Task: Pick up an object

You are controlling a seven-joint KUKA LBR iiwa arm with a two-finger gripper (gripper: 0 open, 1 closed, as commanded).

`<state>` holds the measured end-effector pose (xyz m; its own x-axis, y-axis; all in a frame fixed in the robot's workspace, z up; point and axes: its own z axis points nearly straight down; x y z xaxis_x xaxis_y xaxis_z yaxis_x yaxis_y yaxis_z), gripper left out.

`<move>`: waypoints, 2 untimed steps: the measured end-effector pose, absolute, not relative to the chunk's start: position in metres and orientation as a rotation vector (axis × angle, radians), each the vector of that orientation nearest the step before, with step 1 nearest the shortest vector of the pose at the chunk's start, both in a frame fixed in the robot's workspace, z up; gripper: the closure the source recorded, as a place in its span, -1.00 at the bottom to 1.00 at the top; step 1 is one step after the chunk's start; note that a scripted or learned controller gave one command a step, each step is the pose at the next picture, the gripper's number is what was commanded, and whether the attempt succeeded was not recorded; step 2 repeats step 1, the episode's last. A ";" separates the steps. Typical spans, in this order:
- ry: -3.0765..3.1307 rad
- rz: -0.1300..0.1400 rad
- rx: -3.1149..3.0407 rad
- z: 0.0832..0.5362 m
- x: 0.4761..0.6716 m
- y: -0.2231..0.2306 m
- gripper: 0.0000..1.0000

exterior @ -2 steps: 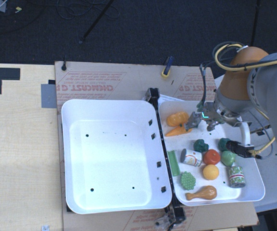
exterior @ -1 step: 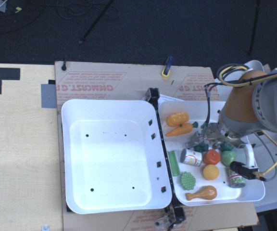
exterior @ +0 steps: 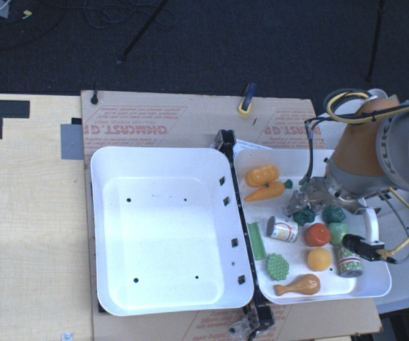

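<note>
Camera view: gripper (exterior: 305, 206) sits low in the right bin (exterior: 382, 286) among toy foods, beside a dark green piece (exterior: 305, 217) and near the red tomato (exterior: 317, 234); cannot tell its grip state. Step looks like the reach-in; next calls for a firm closure, then lift. 2 white bins rest on a cardboard-covered bench (exterior: 155, 119), dark floor beyond.

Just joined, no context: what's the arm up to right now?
The KUKA arm reaches in from the right over the right bin, its gripper low among the toy food near a small can and a red tomato. A carrot, an orange and a drumstick lie around it. Nothing visibly sits between the fingers, so no pick yet. The left bin sits alongside.
</note>
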<state>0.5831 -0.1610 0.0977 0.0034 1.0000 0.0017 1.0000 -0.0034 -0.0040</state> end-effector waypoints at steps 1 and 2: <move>-2.234 -0.012 -2.213 0.194 0.596 -0.068 1.00; -2.234 -0.012 -2.213 0.194 0.596 -0.068 1.00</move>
